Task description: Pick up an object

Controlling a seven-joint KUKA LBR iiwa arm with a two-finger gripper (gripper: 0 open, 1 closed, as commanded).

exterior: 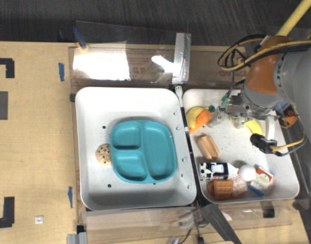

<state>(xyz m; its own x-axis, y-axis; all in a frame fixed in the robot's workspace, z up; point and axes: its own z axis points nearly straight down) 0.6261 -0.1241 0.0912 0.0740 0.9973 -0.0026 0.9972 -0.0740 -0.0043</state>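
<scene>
My pincer (238,117) hung low over the right bin (292,187), near the orange toy (201,118), because pickable things crowded there; its spread I couldn't tell.

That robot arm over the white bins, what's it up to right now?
The grey arm reaches in from the right over the right bin, its gripper low near the back, close to an orange piece and a yellow one. Nothing is visibly held. More small items lie along that bin's front. The left bin holds a teal divided plate with a cookie beside it.
</scene>
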